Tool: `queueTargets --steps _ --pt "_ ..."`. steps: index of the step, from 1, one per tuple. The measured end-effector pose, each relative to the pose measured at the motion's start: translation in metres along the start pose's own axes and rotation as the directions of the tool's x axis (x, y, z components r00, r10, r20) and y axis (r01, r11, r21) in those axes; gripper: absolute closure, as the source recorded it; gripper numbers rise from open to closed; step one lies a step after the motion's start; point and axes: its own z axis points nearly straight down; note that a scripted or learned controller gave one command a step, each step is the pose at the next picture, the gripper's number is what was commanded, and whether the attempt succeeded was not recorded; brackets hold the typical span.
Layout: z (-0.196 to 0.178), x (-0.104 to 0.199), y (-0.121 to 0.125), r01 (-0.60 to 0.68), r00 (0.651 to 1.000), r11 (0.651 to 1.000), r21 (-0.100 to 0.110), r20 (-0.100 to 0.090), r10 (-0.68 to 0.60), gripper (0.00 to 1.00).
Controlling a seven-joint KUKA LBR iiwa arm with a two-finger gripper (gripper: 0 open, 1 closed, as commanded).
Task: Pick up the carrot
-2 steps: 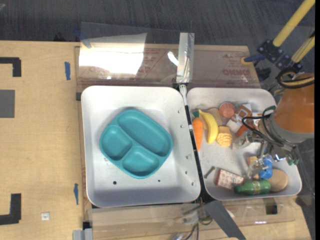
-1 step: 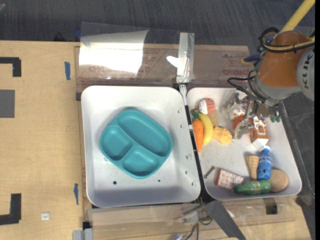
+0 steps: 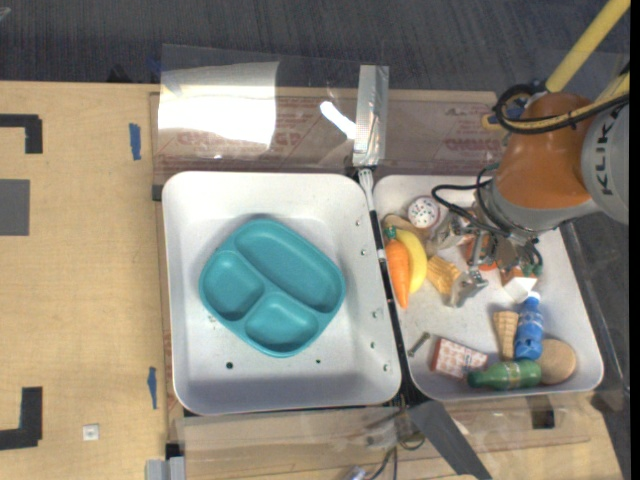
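The carrot (image 3: 398, 271) is seen in the right bin (image 3: 585, 313), beside a banana (image 3: 412, 253). It looks light, hard and smooth; its thick middle should be grabbed. The gripper (image 3: 478, 266) hangs nearby; its grip cannot be told.

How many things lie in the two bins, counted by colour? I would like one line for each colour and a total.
Teal: 1, the divided plate
Orange: 1, the carrot
Yellow: 1, the banana
Blue: 1, the bottle
Green: 1, the green vegetable
Tan or brown: 2, the cone and the round piece
White: 1, the speckled ball
Red and white: 1, the small can
Total: 9, as far as I can tell them apart
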Motion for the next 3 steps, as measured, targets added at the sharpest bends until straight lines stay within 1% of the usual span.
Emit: queueTargets --steps 1,2,3 --pt "-0.001 0.037 0.021 -0.319 0.948 0.948 0.002 0.004 0.319 0.00" --pt "-0.002 0.051 0.035 -0.399 0.917 0.917 0.002 0.006 0.399 0.00" --pt "-0.013 0.049 0.036 -0.397 0.918 0.918 0.000 0.010 0.397 1.00"
